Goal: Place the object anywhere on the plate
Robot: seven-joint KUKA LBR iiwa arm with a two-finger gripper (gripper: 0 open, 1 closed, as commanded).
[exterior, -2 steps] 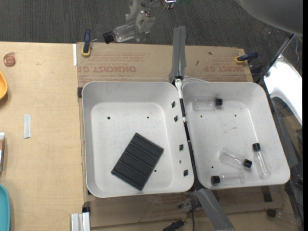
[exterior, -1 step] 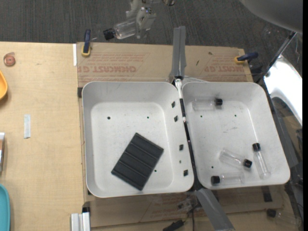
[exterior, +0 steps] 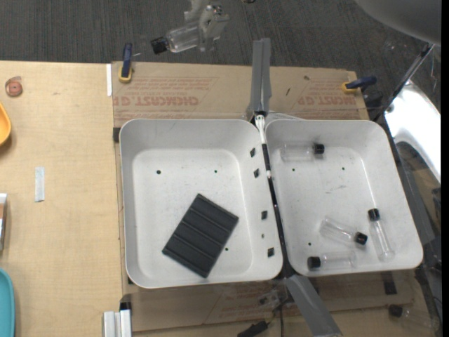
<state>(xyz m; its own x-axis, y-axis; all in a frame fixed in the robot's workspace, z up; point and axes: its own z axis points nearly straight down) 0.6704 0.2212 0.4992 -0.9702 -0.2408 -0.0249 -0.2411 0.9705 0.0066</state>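
Clear bottle sits clenched in the claw, well beyond the black plate. I judge this mid-carry; next I must lower over the plate.

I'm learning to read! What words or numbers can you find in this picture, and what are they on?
"CHEMCAST GP", printed in red and upside down from this view, on the brown cardboard sheet behind the left bin.
More red print on the cardboard behind the right bin: too faint to read.
The dark ridged plate and clear vials: no readable writing.
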